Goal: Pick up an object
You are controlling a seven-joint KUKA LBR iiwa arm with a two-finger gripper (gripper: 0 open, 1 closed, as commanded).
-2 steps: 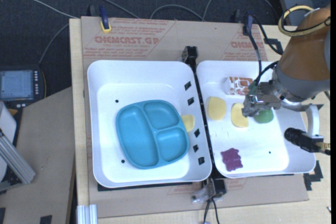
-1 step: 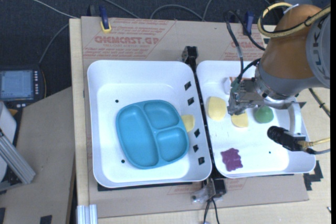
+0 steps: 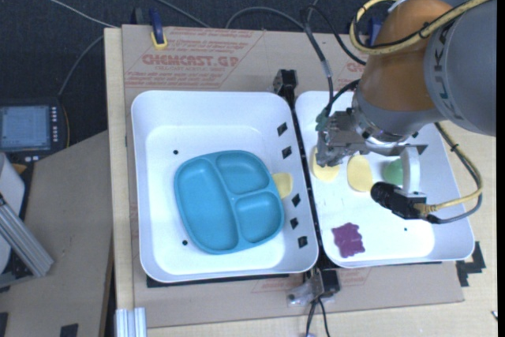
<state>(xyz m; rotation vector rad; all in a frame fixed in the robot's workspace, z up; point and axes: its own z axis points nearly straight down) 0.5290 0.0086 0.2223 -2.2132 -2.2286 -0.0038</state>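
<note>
The gripper (image 3: 331, 147) hangs low over the right bin (image 3: 414, 245), close to that bin's left wall and about midway between its far and near ends. From this slanted view above, whether it is wide or narrow cannot be told, and nothing can be seen held in it. The arm (image 3: 398, 51) reaches in from the right, and its orange band sits above the far part of the same bin.

Just at the near side of the gripper lies a pale yellow piece (image 3: 323, 168), partly covered by it; whether the two touch cannot be told. Just to the right of that lies a second yellow piece (image 3: 360, 174), and further right a green piece (image 3: 392, 170). A purple piece (image 3: 348, 239) lies well apart from these, near the bin's near edge.

The left bin (image 3: 158, 138) holds a blue plate (image 3: 229, 201) with three compartments, set at a tilt across the floor of the bin. A third yellow piece (image 3: 282, 184) lies at the plate's right edge, close to the wall between the two bins.

Both bins rest on a brown board (image 3: 197, 51) with red lettering.
</note>
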